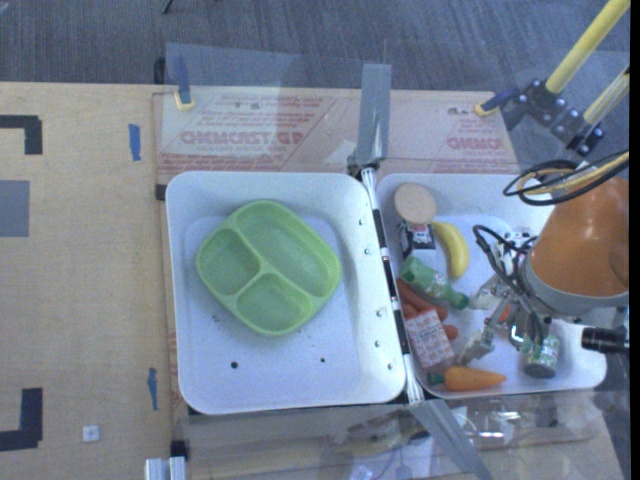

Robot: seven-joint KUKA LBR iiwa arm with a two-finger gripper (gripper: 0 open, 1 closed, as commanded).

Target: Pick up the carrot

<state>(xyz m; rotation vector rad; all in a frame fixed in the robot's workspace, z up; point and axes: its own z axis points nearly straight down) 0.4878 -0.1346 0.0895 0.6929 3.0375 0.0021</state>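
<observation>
Approach phase of a carrot pick, seen from the fixed overhead camera. Carrot (474, 377) lies on its side against the near wall of the right bin (590, 372), a smooth, tapered orange body with its point toward the arm's side, touching nothing that grips it. Claw (497, 320) hangs just above and behind the carrot, at the end of the arm (580, 243), whose broad orange band and grey wrist cover much of the bin's far right; thin metallic links are visible at its tip, but whether the fingers stand apart or closed cannot be told, and nothing is seen between them. Judged from this layout, the grasp is not yet made: the next move calls for a short shift toward the near wall and a descent, with the fingers set across the carrot's narrow width and clear of the bin wall. Neighbouring items crowd the bin: a flat red-and-white packet (429, 338) just beside the carrot, a green plastic bottle (433, 281), a curved yellow banana (456, 249), a round tan lid (414, 205) and a small jar (541, 356). Left bin (190, 368), matte white and shallow, holds a glossy green three-compartment plate (268, 266). Both bins rest on the pale wooden table (70, 298).
</observation>
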